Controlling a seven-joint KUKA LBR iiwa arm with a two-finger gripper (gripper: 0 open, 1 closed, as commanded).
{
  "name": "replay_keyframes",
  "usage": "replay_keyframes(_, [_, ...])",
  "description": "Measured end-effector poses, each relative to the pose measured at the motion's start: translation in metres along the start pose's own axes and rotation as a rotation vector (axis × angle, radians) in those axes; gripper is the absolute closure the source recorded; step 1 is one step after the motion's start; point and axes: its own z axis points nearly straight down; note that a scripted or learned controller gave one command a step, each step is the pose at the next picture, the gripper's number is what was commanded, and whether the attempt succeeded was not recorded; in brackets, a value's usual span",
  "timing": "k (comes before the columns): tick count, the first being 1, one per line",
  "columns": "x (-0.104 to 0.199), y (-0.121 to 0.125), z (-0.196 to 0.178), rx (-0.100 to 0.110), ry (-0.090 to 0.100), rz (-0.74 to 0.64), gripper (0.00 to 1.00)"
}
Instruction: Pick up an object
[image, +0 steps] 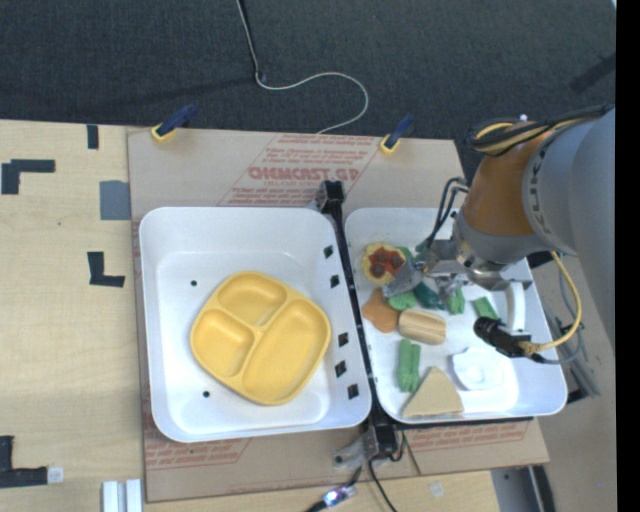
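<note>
The hand (432, 272) is low in the right white bin (540, 395) among toy foods. Beside it toward the left bin lies a round pizza-like piece (383, 261); just nearer the camera, a tan cylinder (421, 326), a green stick (408, 364) and a beige wedge (433, 394). A yellow divided plastic plate (261, 337) sits well apart in the left bin (170, 230).

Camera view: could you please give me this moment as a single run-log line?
arm: over right bin | gripper: low among toy foods | grasp: unconfirmed | left bin: yellow divided plate | task: pick pending
</note>
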Motion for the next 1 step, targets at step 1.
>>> replay_keyframes(1, [0.0004, 0.0002, 0.0375, -0.006, -0.001, 0.0, 0.0])
